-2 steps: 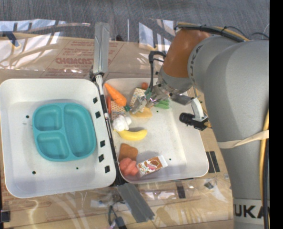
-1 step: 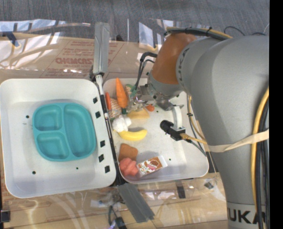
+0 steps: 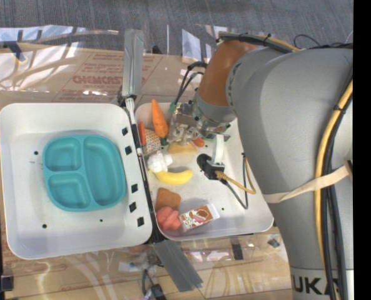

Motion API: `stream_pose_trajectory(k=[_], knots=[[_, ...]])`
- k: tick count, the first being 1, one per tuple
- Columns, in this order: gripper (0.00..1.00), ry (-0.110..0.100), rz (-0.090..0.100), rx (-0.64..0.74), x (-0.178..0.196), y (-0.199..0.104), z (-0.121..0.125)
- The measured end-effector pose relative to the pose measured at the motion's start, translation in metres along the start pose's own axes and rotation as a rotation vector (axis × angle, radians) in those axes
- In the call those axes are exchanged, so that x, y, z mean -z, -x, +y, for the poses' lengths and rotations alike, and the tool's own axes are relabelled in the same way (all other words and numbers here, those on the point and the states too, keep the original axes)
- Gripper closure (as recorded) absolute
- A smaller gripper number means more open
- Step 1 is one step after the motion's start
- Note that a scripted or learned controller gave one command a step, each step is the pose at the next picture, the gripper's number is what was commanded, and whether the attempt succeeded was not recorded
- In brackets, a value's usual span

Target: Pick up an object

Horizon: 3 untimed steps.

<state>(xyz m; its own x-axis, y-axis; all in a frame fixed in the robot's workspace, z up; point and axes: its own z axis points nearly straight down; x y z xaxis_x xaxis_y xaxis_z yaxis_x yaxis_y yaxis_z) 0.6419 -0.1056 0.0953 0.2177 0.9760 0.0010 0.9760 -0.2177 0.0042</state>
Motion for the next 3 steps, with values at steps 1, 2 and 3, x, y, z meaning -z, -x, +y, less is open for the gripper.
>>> stream_pose_trajectory(k=[1, 2, 3], knots=[[0.0, -0.003, -0.001, 0.0, -0.002, 0.0, -0.001], [1.0, -0.004, -0.001, 0.005, 0.008, 0.0, -0.001], [1.0, -0.006, -0.001, 0.181, 0.097, -0.006, -0.084]])
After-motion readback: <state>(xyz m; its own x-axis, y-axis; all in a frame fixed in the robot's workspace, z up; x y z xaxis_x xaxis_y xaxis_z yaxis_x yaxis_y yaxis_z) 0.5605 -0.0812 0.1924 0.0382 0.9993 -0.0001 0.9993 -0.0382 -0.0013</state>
